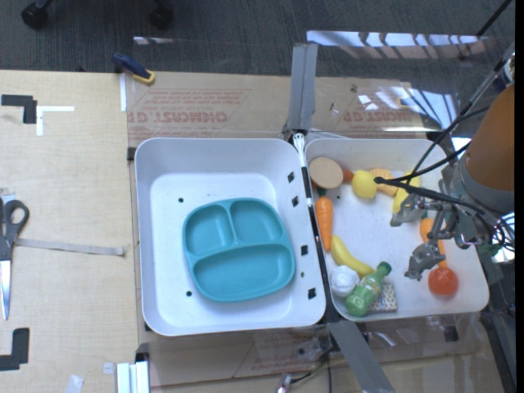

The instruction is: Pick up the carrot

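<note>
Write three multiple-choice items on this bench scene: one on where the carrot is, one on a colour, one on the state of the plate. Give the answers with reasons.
1. Where does the carrot lie?
A. In the left bin, on the plate
B. In the right bin, by its left wall
C. On the bench outside both bins

2. What colour is the divided plate?
A. Red
B. Yellow
C. Blue

3. How do the plate's compartments stand?
A. Nothing in them
B. A banana in one
C. The carrot in one

Answers: 1 B, it lies along the right bin's left wall, above the banana. 2 C, it is blue against the white left bin. 3 A, all three compartments show bare blue.
</note>
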Robot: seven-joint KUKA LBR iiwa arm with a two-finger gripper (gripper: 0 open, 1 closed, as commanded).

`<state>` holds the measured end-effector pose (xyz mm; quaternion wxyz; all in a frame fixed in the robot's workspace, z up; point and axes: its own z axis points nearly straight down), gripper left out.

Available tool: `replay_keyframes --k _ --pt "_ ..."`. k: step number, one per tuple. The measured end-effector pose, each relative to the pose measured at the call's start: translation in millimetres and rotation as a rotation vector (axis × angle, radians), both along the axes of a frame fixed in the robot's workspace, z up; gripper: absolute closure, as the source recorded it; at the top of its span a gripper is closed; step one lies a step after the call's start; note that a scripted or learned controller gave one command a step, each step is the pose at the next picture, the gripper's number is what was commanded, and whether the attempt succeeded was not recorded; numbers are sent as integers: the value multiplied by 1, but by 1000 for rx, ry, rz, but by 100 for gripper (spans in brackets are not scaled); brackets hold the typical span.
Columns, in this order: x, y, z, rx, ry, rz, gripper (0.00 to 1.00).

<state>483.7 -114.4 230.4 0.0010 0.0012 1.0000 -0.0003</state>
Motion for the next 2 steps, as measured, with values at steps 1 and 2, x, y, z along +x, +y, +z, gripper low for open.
replay_keyframes --k 1,2 --pt "38 -81 -56 -1 -3 -44 0" --pt "63 -107 -138 0 -1 -74 0"
